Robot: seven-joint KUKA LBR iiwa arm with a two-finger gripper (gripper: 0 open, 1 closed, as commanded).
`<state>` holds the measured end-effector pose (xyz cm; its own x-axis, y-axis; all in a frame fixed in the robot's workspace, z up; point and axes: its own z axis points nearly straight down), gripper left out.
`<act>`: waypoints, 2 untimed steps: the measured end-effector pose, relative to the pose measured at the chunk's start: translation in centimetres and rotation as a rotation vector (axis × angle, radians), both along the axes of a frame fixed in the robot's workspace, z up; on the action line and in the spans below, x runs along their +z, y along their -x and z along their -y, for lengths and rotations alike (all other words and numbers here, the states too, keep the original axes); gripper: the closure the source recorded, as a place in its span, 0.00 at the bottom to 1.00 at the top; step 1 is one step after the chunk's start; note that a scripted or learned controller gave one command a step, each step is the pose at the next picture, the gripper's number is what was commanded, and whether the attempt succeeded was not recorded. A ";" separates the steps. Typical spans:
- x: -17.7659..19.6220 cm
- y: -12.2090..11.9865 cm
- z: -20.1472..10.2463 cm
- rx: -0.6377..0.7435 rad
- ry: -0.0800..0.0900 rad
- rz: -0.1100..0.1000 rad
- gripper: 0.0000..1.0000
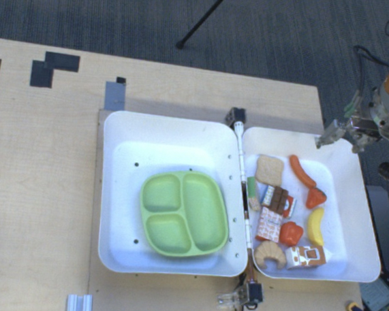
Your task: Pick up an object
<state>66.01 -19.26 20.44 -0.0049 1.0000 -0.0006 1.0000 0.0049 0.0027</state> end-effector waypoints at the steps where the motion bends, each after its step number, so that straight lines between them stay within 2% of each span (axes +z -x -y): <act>1: -11.3 2.0 -9.8 0.001 -0.002 0.003 0.00; 2: -11.8 10.2 -10.6 -0.002 -0.001 0.001 0.00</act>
